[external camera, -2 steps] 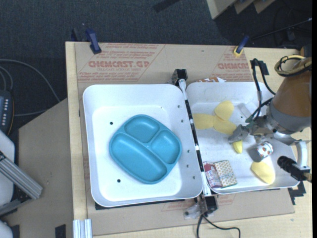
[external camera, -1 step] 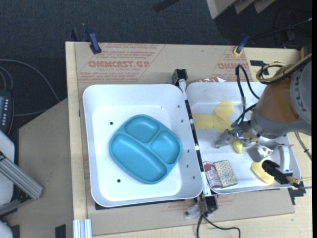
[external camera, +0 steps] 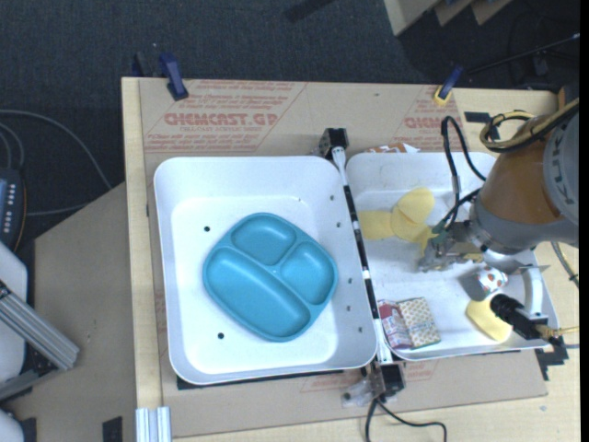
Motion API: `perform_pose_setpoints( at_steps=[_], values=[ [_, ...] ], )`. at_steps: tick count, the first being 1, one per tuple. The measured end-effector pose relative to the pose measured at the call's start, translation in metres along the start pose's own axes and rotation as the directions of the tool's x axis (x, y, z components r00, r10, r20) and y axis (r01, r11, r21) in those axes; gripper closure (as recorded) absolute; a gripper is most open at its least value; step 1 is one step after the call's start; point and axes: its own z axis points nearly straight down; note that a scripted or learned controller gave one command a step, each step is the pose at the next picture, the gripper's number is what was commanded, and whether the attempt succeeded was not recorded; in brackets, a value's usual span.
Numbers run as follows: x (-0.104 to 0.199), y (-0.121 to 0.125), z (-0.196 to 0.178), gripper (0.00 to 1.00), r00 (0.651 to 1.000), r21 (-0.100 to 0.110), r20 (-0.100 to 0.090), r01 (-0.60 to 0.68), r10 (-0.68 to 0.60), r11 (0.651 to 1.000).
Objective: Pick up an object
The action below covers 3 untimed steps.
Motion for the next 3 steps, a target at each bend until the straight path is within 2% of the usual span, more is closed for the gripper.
perform_pose_setpoints(
  at_steps=[1,2,3],
  values=[
    [0.0000,0.0000,0.0001,0.00,1.000,0.000,0.000,0.000,0.000,1.000],
    [0.0002,0.0003,-0.0097,1.00,1.000,-0.001,0.000,0.000,0.000,1.000],
    [0.0002,0.0002,-0.0096,0.00,1.000,-0.001,0.000,0.000,0.000,1.000]
  ],
)
